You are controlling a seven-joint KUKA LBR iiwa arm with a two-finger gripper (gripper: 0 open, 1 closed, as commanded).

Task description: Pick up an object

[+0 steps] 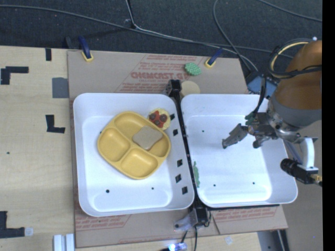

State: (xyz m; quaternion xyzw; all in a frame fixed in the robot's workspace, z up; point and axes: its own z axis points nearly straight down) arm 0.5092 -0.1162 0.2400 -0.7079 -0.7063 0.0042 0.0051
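Yellow tray (pixel 125 156) with 4 compartments lies in the left bin (pixel 89 192); a tan slab (pixel 147 137) rests on it, and a small red item (pixel 159 118) sits at its upper right edge. My gripper (pixel 242 139) hangs over the right bin (pixel 235 192), fingers spread, nothing between them. Step: approach. Next, I judge, I must cross the divider and descend on 1 object.
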